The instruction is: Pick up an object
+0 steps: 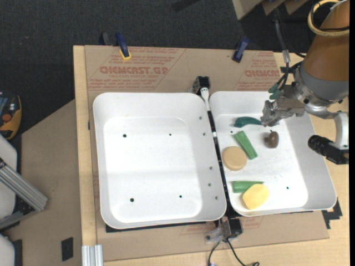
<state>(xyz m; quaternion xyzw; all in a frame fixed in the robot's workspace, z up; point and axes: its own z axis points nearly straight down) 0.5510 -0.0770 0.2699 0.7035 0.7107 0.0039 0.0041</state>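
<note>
The right bin (310, 165) holds several small objects. A teal curved piece (246, 122) lies near its back, with a green block (244, 144) and a tan round disc (234, 158) in front of it. A small brown lump (271, 139) sits toward the middle. A flat green piece (246, 185) and a yellow lump (255, 196) lie near the front edge. My gripper (270, 118) hangs over the right bin, just right of the teal piece and just behind the brown lump. I see nothing held in it.
The left bin (150, 154) is beside the right one, separated by a black divider strip (213, 143). Both rest on a cardboard sheet (155, 65) held by clamps at the back. A black fitting (327, 147) juts in at the right bin's right side.
</note>
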